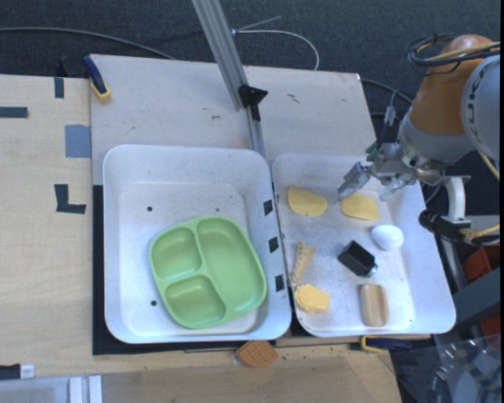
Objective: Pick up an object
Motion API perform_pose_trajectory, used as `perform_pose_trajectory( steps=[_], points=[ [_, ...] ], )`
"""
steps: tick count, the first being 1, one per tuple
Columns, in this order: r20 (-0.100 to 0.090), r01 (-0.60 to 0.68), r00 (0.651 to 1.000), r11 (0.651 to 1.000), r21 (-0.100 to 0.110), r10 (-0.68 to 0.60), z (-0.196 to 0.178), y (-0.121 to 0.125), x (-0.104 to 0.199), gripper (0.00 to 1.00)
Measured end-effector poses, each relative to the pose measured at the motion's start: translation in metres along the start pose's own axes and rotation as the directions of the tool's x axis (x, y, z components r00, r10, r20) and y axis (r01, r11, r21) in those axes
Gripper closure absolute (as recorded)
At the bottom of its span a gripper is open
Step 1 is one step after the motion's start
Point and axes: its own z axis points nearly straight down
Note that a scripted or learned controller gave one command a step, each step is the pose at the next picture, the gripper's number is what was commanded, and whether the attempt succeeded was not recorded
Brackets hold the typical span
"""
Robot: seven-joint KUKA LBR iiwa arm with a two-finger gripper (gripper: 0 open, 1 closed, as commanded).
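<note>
My gripper (371,183) hangs over the back of the right bin (428,309), open, with nothing between its fingers. Just below it lies a yellow piece (360,207), and a second yellow piece (307,201) sits to the left. Further toward the front are a white egg-shaped object (387,237), a small black block (357,259), a tan wafer (301,262), a yellow chunk (312,298) and a tan roll (373,304).
The left bin (126,183) holds a green divided plate (207,270). A slanted metal pole (221,44) ends in a black clamp at the bins' back edge. An orange waffle piece (254,353) lies on the bench in front of the bins.
</note>
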Motion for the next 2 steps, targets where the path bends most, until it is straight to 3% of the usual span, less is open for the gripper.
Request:
perform_pose_trajectory(
  steps=[2],
  points=[
    [0.0, 0.001, 1.0, 1.0, -0.001, -0.001, 0.099, -0.004, 0.001, 0.0]
  ],
)
